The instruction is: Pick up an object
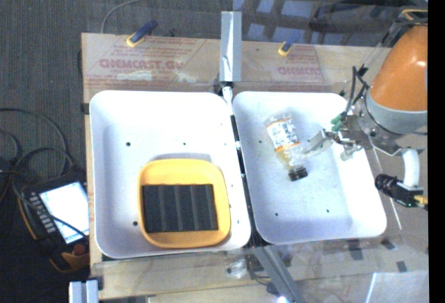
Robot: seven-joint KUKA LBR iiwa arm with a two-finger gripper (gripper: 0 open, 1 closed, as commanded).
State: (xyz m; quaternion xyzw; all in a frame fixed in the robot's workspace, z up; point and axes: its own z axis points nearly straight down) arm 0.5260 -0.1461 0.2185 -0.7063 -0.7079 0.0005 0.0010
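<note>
The yellow tray [185, 203] is left lying flat in the left bin [111, 121], while the small bottle [286, 145] is lain on its side in the right bin [361, 218], just beside the hand [332, 136], whose opening cannot be told.

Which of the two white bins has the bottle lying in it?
The right bin, nearest the arm: a small clear bottle lies on its side there. The left bin holds a yellow tray instead.

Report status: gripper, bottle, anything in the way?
Gripper low in right bin, beside bottle. Bottle lying flat, not gripped. Yellow tray in left bin, clear.
</note>
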